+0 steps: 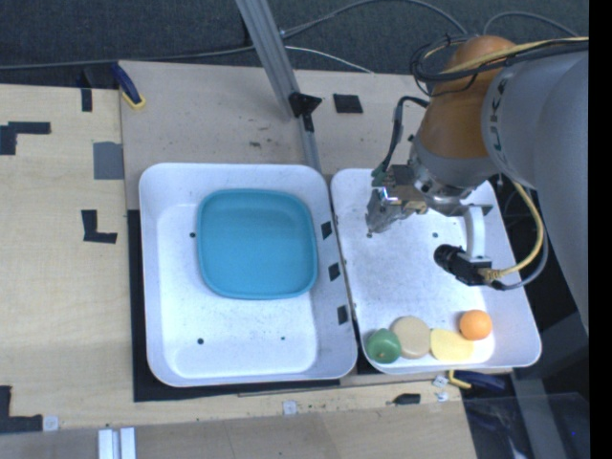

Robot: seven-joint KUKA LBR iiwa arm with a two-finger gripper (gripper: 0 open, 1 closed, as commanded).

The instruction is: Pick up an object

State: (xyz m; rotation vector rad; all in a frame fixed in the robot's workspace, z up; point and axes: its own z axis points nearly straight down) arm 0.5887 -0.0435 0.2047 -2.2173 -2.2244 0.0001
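- Along the near edge of the right bin (507,256) four small things lie in a row that runs left to right: a green round piece (383,345), a beige disc (412,337), a yellow piece (451,345) and an orange ball (474,325).
- They touch or almost touch each other; the orange ball sits a little farther from the near wall than the others.
- These things are round or blunt, so none has a clear long axis; the yellow piece seems slightly longer across the row, but its exact form is hard to tell.
- At the far part of the same bin hangs the gripper (381,216), well apart from the row of things.
- The arm (545,122) comes from the right, with its orange band (459,94) above the wrist, and the tool points down and to the left.
- Whether the fingers stand apart or together cannot be told, and no thing is seen between them.
- Black cables loop around the wrist, and a black connector (461,264) lies over the bin floor.
- Both bins are white, shallow, with rounded corners and small dark specks.
- Inside the left bin (172,352) lies a smooth blue tray (256,243) of rounded square shape.
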